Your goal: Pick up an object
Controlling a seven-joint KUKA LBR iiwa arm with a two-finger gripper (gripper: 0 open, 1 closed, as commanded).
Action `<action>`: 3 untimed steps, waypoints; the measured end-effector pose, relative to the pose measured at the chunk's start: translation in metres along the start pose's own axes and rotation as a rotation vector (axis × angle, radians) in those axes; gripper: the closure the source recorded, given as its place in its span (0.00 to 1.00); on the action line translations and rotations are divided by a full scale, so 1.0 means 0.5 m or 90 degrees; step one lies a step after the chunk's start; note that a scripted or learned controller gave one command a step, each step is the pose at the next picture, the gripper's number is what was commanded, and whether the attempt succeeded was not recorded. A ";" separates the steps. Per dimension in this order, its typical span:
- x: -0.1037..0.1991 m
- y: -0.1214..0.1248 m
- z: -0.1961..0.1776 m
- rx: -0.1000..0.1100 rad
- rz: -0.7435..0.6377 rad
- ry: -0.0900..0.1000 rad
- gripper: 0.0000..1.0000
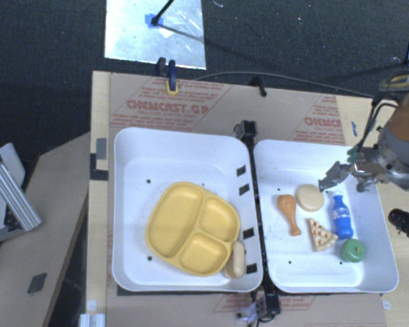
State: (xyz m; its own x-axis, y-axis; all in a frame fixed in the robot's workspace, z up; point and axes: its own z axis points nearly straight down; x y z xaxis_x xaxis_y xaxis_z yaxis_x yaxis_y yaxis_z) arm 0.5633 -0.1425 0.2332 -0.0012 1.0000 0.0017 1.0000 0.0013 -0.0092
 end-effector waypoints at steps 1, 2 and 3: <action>0.001 0.005 -0.011 -0.007 -0.002 -0.001 0.00; -0.009 -0.012 0.087 -0.004 0.000 -0.001 0.00; 0.009 -0.001 0.190 -0.004 -0.002 0.000 0.00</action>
State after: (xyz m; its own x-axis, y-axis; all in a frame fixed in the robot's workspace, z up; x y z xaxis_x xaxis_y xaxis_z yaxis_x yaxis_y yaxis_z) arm 0.5619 -0.1376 0.1380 -0.0041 1.0000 0.0011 1.0000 0.0041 -0.0027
